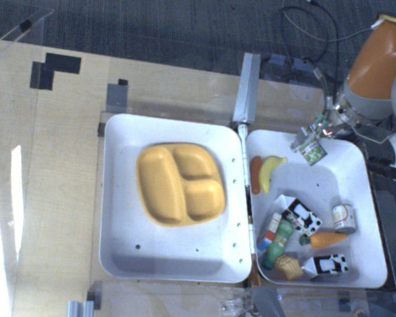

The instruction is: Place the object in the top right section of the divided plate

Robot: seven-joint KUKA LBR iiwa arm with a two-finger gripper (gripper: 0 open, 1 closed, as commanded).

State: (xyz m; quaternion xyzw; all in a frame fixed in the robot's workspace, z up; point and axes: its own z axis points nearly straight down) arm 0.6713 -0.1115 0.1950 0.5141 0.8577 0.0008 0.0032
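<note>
I find the gripper (pixel 315 139) over the right bin's (pixel 371 206) far edge; whether it is spread or pinching, I cannot tell. No object confirmed in it. The divided plate (pixel 179 182) lies in the left bin (pixel 116 251); its top right section sits leftward and nearer of the gripper.

The arm (pixel 391 65) is cut off by the upper right corner. The gripper (pixel 313 141), over the right bin's (pixel 369 185) far edge, is too small for its fingers to be made out.
</note>
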